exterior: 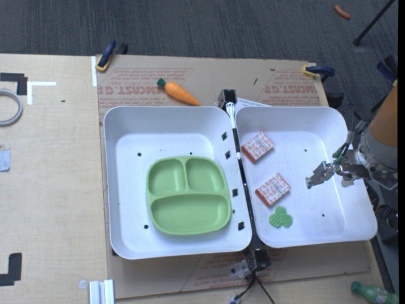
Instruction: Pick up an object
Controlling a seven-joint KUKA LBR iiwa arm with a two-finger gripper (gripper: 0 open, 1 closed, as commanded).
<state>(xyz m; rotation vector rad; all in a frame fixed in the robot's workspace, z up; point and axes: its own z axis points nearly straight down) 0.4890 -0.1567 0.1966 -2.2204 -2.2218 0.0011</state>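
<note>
Two small boxes lie in the right bin (329, 227): one box (257, 147) sits near the wall between the bins, and the other box (273, 189) lies a bit lower, with a little green leaf toy (280, 218) just below it. The gripper (321, 176) hangs over the right side of that bin, apart from both boxes, with nothing in it, and I cannot tell if it is spread or pressed together. A green plate (188, 195) with three parts rests in the left bin (120, 170), and a toy carrot (178, 92) lies on the cardboard (278, 84) behind the bins.
</note>
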